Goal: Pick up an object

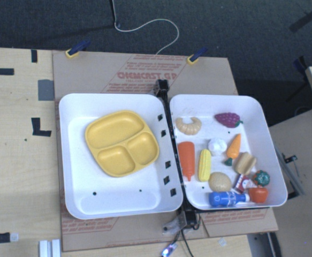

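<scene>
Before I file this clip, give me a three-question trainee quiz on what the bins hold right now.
1. True or false: the yellow divided plate lies in the left bin.
2. Which toy lies beside the corn cob, nearer the bins' divider? A) purple grapes B) orange hot dog C) blue bottle
3. Fill in: the croissant lies in the ___ bin.

Key: 1 true; 2 B; 3 right.
</scene>
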You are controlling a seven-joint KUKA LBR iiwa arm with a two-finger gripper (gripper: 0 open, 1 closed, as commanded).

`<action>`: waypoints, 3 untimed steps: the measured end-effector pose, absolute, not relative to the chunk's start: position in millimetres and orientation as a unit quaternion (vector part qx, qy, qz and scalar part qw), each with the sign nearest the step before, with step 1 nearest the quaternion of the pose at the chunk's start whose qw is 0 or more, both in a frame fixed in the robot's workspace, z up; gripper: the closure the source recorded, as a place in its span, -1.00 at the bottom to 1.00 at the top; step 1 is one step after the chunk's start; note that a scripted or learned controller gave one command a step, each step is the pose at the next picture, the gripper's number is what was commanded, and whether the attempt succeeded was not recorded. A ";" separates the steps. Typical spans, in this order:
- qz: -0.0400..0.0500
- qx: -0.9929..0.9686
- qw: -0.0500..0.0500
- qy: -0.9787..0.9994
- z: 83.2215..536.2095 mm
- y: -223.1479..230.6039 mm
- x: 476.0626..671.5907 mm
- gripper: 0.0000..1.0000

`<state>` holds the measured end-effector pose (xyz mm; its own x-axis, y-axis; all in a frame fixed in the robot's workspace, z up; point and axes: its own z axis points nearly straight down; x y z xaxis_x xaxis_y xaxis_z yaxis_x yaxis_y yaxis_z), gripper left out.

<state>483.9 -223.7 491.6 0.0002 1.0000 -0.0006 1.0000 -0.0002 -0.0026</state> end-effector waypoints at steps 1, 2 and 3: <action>0.001 -0.707 0.001 -0.707 464.4 -223.6 483.9 1.00; 0.001 -0.707 0.001 -0.707 428.6 -223.6 483.8 1.00; 0.000 -0.706 -0.002 -0.708 468.6 -223.6 484.2 1.00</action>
<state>484.2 -223.6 468.6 -0.0018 1.0000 -0.0019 1.0000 0.0018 0.0028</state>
